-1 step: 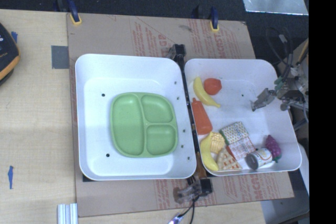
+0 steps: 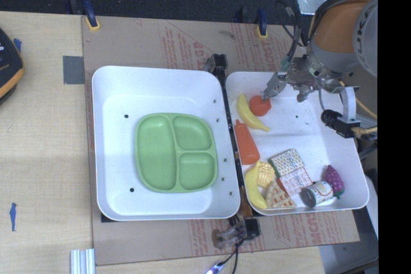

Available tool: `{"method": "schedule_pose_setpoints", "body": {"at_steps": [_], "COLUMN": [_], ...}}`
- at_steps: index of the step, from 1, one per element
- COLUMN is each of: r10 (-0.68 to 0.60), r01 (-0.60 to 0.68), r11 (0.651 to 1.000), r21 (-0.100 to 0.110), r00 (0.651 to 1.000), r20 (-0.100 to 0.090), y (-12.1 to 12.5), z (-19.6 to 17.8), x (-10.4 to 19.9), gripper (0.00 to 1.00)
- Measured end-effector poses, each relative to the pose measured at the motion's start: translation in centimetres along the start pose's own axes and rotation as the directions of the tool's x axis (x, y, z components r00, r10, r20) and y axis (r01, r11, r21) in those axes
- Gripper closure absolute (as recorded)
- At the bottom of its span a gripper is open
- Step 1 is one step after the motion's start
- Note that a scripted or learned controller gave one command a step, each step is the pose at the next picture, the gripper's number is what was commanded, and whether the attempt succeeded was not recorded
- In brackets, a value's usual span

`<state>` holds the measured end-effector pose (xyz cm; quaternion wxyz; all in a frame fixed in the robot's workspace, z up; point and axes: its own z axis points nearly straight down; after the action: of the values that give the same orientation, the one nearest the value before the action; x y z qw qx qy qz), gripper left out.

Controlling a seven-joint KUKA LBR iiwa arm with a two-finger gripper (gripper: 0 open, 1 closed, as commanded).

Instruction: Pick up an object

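Cardboard covers the tabletop (image 2: 45,138) under two white bins, and in the right bin (image 2: 302,128) the claw (image 2: 287,90) hangs spread over a red tomato (image 2: 259,105) touching a banana (image 2: 249,116). That round tomato looks likely to roll or squirt away as the fingers close, or the banana could get nudged and snagged with it.

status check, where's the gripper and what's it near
Gripper over right bin, fingers spread, holding nothing. Red tomato just below its left fingertip, beside the banana. Nothing blocking; green plate sits in left bin.
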<state>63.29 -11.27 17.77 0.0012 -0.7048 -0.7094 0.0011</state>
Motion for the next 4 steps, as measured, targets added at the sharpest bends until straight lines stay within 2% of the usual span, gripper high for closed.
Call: {"method": "schedule_pose_setpoints", "body": {"at_steps": [1,4], "r10": [0.001,0.001], "r01": [-0.001,-0.001], "r11": [1.000,1.000], "r21": [-0.009,-0.010], "r00": [1.000,1.000], "r20": [-0.001,0.000], "y": [2.73,2.74], "z": [7.92,7.92], "x": [1.82,1.81], "gripper": [0.00,0.00]}}
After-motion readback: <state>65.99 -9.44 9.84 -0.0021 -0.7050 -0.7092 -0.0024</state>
